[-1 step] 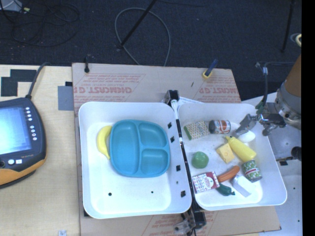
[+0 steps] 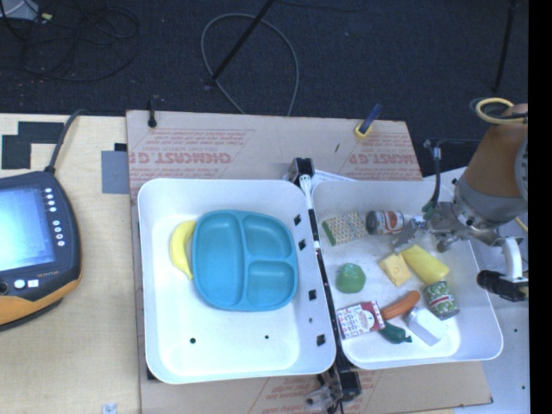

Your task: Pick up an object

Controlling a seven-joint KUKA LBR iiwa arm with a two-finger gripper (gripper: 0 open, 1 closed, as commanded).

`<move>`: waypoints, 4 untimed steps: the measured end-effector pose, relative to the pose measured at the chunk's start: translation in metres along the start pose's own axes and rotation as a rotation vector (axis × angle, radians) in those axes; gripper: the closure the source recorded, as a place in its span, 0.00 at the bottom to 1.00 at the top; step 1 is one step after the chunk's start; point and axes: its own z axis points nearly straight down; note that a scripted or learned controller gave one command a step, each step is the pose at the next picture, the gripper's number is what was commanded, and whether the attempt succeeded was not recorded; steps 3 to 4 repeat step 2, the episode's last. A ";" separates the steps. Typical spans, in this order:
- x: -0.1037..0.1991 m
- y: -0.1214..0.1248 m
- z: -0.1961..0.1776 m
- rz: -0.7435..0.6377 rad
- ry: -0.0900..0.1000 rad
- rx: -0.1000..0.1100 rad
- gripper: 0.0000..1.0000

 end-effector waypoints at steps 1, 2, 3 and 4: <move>0.008 -0.038 0.027 0.000 -0.002 -0.008 0.00; 0.008 -0.035 0.015 0.003 0.002 -0.014 1.00; 0.008 -0.035 0.015 0.003 0.002 -0.014 1.00; 0.008 -0.035 0.015 0.003 0.002 -0.014 1.00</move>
